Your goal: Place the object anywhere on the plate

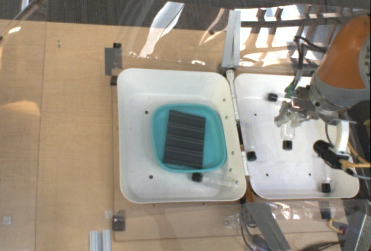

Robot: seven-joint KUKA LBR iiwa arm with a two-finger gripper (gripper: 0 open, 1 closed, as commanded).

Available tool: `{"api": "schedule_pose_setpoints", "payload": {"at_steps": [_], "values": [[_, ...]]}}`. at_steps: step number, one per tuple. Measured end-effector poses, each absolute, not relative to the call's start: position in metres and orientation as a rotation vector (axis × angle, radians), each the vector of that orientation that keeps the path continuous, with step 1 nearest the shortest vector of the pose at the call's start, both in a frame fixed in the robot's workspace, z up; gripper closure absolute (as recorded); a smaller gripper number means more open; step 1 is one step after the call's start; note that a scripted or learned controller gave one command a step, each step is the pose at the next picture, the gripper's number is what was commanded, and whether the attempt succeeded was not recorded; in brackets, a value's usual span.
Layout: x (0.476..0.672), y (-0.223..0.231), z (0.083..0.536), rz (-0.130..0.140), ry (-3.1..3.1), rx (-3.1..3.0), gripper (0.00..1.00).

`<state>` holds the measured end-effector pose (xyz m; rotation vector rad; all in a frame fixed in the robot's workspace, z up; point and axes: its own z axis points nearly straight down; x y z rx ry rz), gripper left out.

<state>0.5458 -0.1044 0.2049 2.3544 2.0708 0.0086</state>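
The gripper [288, 119] hangs over the right bin [264, 183], just toward 12 o'clock of its middle; whether it is released or clenched I cannot tell, and nothing shows in its grasp. At its 9 o'clock, in the left bin [130, 128], the block [185, 138] lies flat in the middle of the plate [215, 148]. Placing looks done. A tube [217, 180] lies at the plate's 5 o'clock; if that is meant, the next move calls for crossing over and grasping it.

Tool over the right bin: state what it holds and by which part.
Cannot be told. The tool hangs over the right white bin; the dark ribbed rectangular block lies on the teal plate apart from it.
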Motion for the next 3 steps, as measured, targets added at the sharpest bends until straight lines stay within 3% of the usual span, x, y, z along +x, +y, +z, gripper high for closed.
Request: {"api": "schedule_pose_setpoints", "payload": {"at_steps": [1,2,3], "values": [[0.533,-0.023,0.185,0.007,2.125,2.310,1.00],[0.556,0.059,0.197,0.010,2.348,2.080,1.00],[0.556,0.059,0.197,0.010,2.347,2.081,0.00]]}}
